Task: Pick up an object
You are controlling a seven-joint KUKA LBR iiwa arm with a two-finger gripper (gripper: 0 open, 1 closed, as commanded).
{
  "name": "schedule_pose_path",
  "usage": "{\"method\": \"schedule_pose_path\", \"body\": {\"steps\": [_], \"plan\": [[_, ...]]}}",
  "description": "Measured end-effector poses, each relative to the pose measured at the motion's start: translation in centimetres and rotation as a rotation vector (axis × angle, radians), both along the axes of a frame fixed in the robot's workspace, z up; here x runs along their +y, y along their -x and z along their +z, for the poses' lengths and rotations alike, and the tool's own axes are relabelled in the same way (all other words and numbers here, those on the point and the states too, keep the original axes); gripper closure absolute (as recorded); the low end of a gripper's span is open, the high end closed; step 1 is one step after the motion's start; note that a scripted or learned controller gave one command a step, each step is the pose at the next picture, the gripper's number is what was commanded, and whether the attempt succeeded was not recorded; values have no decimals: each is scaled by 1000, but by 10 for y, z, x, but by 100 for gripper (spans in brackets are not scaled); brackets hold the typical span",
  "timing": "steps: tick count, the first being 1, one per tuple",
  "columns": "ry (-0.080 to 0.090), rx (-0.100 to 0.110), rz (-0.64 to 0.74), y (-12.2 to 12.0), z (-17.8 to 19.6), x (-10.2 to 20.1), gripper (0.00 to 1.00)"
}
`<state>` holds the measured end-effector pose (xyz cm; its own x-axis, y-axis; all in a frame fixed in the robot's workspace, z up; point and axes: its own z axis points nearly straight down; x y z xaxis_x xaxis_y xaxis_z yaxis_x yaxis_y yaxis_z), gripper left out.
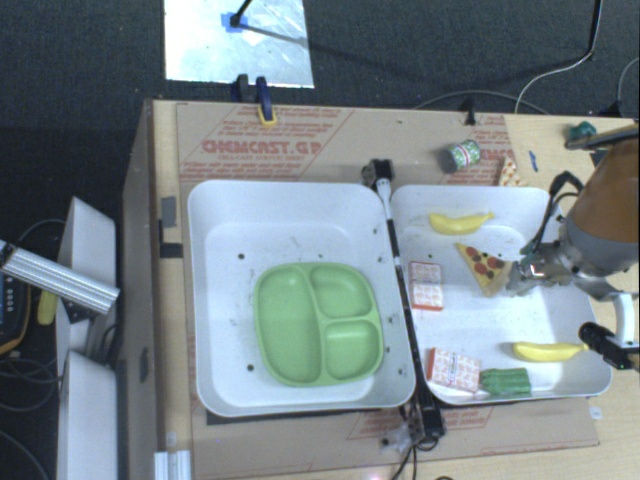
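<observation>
White plastic formed 2 shallow bins side by side on a cardboard-covered bench [300, 133]. The left bin [215, 218] held a green divided plate [318, 323] near its middle. The right bin [540, 200] held the toys available to pick: a yellow banana [460, 222] near its far edge, a pizza slice [485, 266] near its centre, a small red-and-white card [426, 285] against its left wall, a second banana [548, 350] near its right front corner, and a red-and-white packet [454, 369] touching a green block [505, 380] along its front edge. A small can [463, 154] lay on the bench beyond the bins.

The grey and orange arm reached in over the right bin's right edge, and the gripper [527, 271] sat low, just beside the pizza slice's right side. Whether it was spread or closed could not be told, and nothing was visibly clamped in it.

The likely risk was that the thin, flat slice would slide across the smooth floor instead of lifting, because the gripper stood at its edge rather than over it. A closing grasp might also meet bare plastic.
</observation>
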<state>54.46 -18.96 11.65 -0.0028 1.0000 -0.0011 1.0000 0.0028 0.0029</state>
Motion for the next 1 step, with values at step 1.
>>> {"method": "schedule_pose_path", "body": {"steps": [1], "plan": [[-1,1,1,25,43,29,100]]}}
